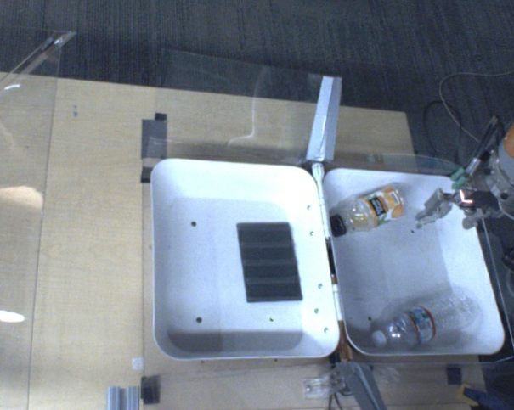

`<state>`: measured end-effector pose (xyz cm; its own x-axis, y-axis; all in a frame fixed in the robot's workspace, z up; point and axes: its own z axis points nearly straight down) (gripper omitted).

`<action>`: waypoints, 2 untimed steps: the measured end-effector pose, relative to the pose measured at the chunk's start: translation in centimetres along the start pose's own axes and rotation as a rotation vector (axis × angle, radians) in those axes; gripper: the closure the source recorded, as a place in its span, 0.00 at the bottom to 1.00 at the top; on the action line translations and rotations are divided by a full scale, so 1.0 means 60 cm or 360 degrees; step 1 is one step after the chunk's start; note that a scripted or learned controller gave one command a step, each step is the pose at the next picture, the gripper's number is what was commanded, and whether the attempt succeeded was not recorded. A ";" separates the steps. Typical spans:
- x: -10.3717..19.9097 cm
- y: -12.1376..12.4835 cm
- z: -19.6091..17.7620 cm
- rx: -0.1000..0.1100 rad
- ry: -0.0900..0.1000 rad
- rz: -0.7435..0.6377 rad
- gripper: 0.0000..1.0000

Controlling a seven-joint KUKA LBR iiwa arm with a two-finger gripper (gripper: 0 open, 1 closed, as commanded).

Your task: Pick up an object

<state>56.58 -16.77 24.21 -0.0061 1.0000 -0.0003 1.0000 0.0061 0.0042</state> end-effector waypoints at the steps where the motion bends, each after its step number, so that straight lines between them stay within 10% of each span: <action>1: -0.064 0.013 -0.119 -0.0007 -0.0005 -0.0400 0.00; 2: -0.063 0.013 -0.119 -0.0007 -0.0005 -0.0400 0.00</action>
<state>57.35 -20.56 31.36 -0.2545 0.9671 -0.0047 0.9670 0.2545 0.0078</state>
